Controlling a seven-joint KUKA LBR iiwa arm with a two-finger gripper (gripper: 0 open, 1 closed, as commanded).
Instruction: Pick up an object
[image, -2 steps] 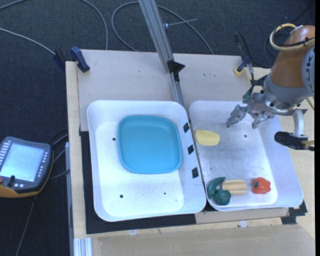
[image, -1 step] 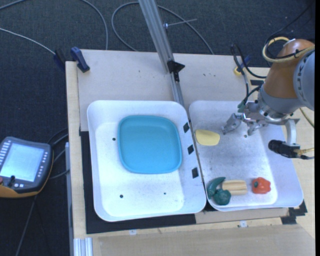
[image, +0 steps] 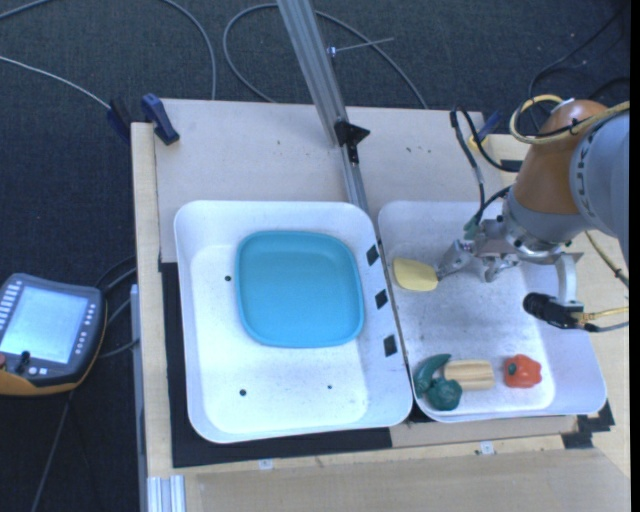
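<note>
Grey arm (image: 605, 180), orange wrist band (image: 545, 175)

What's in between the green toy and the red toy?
In the camera view, a tan wooden block lies between the green toy and the red toy, along the right bin's near edge.

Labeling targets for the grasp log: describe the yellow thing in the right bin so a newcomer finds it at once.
Start at the right bin, the one the arm reaches into. Along its left wall, about halfway up, lies the yellow object, just left of the gripper. It is pale yellow, rounded and alone, while the green object, wooden block and red object line the bin's near edge.
</note>
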